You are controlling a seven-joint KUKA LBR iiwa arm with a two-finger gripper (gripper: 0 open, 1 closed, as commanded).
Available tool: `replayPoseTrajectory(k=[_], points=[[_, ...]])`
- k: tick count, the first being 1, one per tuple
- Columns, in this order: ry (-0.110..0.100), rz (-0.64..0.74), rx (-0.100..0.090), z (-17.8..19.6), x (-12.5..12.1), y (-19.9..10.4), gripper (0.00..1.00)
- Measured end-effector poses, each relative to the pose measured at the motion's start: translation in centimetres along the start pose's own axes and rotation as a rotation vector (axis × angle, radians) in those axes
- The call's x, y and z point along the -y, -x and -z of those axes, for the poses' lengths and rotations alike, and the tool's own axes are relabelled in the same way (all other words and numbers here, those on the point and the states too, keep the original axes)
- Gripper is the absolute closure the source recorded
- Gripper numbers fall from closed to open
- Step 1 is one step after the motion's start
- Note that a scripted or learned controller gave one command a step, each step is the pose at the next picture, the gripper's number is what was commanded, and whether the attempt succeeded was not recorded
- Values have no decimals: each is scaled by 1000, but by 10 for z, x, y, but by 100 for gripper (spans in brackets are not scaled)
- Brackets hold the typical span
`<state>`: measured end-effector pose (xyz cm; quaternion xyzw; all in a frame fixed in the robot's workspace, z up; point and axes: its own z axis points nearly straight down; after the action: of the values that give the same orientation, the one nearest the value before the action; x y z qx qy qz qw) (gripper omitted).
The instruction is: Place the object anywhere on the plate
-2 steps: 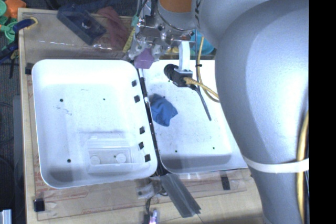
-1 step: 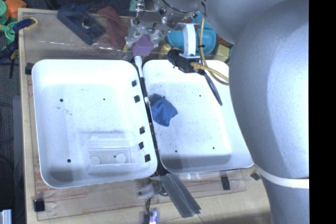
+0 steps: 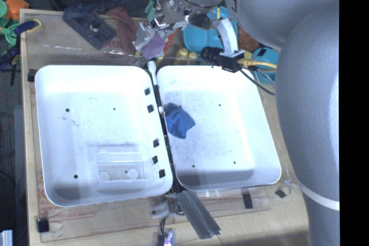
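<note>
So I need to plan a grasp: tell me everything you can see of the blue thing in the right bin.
The blue thing looks like soft crumpled cloth, mid-blue with darker folds, bunched into an uneven lump with no clear edges. It lies flat on the floor of the right bin, near the left wall by the divider between the bins. Nothing else touches it. The claw is above the bins' far edge, well away from it.

Grey arm reaches in from the right, claw raised behind the bins

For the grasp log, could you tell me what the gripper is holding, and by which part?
Cannot be told: the gripper hangs above the bins' far edge; the blue object lies in the right bin.
</note>
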<state>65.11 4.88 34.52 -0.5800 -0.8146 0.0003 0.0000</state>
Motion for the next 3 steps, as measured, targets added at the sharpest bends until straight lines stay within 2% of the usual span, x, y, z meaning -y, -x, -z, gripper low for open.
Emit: replayPoseTrajectory(k=[1,2,3], points=[[-5,24,0,-70,28,-93,100],[-6,55,0,-146,-22,-152,100],[-2,35,0,-130,-34,-83,100]])
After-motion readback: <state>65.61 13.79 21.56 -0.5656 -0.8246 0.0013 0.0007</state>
